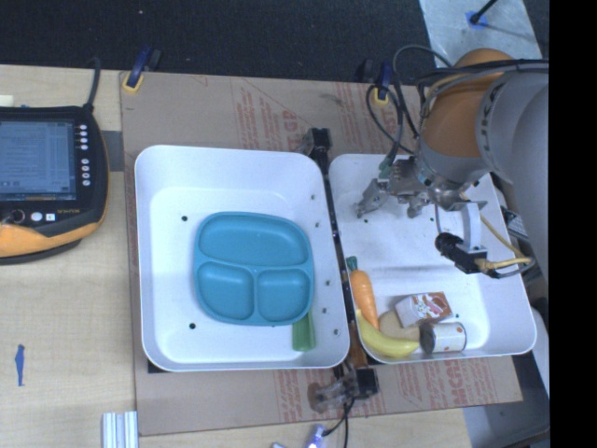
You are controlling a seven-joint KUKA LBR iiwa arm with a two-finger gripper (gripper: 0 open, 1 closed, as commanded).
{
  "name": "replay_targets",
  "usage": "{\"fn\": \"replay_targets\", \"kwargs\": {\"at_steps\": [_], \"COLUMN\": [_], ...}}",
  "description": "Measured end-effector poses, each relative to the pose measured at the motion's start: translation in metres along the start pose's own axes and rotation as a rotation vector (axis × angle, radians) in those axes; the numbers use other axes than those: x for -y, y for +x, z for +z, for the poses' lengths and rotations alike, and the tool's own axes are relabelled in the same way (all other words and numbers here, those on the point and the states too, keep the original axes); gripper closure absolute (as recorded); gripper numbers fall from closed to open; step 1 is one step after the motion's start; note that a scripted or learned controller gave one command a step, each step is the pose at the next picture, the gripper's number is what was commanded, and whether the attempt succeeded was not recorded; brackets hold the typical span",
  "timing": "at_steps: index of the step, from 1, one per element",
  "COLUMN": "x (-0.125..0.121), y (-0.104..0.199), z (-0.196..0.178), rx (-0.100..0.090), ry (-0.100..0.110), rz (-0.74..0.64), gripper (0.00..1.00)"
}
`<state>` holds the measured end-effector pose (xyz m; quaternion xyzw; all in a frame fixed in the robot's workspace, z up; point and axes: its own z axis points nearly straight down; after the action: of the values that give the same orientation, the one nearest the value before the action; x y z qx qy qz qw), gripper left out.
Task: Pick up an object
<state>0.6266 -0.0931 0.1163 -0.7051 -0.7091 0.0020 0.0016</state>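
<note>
Frankly, you can't tell the pincer's [387,192] state above the banana [384,342], where crowded neighbours could spoil your grasp.

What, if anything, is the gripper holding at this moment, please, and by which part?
Nothing is visibly held: the gripper hangs over bare floor at the far end of the right bin.

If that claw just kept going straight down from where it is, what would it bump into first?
Probably the bare white floor of the right bin. The gripper hangs over that bin's upper part, well away from the carrot, banana and can near its lower edge. Depth is hard to judge.
</note>
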Motion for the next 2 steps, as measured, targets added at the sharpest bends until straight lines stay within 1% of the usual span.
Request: {"fn": "replay_targets", "kwargs": {"at_steps": [1, 2], "x": [-0.0003, -0.0002], "y": [-0.0012, -0.0012], "z": [-0.0109, -0.0108], "rx": [0.000, 0.000], "ry": [0.001, 0.001], "rz": [-0.002, -0.002], "gripper": [1.00, 0.00]}}
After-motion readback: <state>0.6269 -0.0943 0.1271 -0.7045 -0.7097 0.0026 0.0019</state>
